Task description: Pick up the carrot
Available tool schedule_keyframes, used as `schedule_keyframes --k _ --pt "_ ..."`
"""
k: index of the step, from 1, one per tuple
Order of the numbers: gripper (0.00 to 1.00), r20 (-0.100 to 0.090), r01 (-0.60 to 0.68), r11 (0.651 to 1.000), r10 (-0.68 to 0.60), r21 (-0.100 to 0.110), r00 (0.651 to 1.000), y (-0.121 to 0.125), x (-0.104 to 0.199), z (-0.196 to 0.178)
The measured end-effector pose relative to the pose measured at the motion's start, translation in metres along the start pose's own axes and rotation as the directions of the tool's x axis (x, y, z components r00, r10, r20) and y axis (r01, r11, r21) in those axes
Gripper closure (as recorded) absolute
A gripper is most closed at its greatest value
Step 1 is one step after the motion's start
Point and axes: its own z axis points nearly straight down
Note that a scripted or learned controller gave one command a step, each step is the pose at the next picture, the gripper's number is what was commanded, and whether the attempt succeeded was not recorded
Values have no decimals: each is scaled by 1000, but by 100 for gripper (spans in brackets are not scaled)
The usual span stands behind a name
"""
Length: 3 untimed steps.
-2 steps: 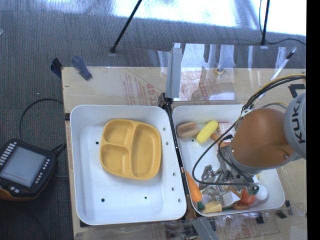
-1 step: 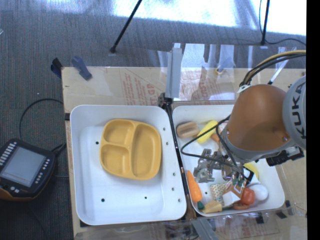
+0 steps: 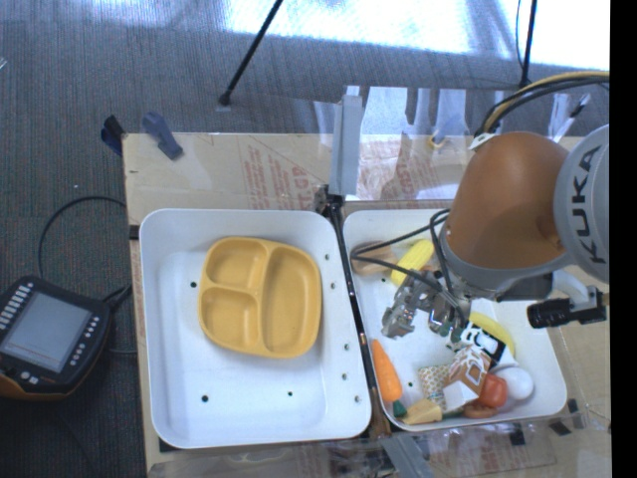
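White plastic bins are set side by side. A yellow three-compartment tray [image 3: 262, 297] is held in the left bin [image 3: 169, 366]. The carrot [image 3: 386, 369], orange, tapered and smooth, is found in the right bin [image 3: 552, 371] against its left wall, among jumbled toy foods. The gripper [image 3: 423, 317] is seen above that bin, nothing between its metal fingers; their spread cannot be judged.
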Motion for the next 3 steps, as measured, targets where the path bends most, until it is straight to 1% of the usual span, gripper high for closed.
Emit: schedule_keyframes --k 1,2,3 --pt "100 -1 494 869 -494 -1 869 -51 -10 -4" --pt "0 -1 494 869 -494 -2 869 -51 -10 -4" --pt "0 -1 494 869 -494 -2 869 -51 -10 -4"
